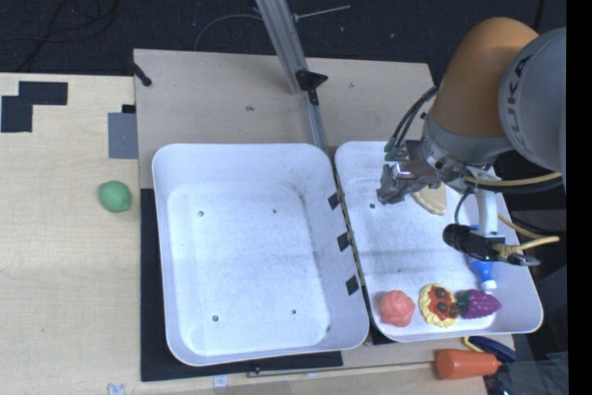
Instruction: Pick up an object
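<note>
My gripper (388,191) hangs over the upper left part of the right bin (407,245), above bare bin floor. Just to its right a flat cream-coloured piece (431,200) lies partly under the wrist. A white and blue bottle (486,240) lies further right. Along the bin's front edge sit a pink lumpy item (396,307), a yellow and red toy food (437,304) and a purple bunch of grapes (479,302). Nothing shows between the gripper's tips.
The left bin (176,171) lies beside the right one, joined by black clips. A green ball (115,196) rests on the bench to the far left. An orange carrot-like object (467,364) lies outside the right bin's front edge. A metal rail (282,23) slants up behind the bins.
</note>
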Controlling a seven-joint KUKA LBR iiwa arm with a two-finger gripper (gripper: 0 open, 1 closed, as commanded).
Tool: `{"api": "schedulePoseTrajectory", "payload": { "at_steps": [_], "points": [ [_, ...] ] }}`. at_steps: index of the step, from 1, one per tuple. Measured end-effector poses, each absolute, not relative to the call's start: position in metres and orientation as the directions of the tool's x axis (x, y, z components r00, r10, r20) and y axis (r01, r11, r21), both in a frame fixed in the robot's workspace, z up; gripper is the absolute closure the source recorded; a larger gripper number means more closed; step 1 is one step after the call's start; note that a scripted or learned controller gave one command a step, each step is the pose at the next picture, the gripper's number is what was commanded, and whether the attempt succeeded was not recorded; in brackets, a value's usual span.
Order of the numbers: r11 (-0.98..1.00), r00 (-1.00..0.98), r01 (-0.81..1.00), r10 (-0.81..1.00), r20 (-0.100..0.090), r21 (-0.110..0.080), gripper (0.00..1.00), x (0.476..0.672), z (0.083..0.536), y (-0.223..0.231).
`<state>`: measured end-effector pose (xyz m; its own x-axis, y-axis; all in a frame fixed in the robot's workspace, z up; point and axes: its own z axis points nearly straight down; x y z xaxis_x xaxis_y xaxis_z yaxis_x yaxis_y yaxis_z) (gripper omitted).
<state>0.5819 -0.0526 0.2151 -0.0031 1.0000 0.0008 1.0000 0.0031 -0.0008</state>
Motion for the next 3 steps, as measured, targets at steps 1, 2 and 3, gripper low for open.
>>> {"api": "schedulePoseTrajectory", "payload": {
  "at_steps": [1,2,3],
  "points": [
    [0.003,-0.003,1.0,1.0,0.0,0.0,1.0,0.587,0.221,0.004],
    [0.004,-0.004,1.0,1.0,0.0,0.0,1.0,0.604,0.229,0.062],
    [0.001,-0.001,1.0,1.0,0.0,0.001,1.0,0.628,0.236,0.091]
  ]
}}
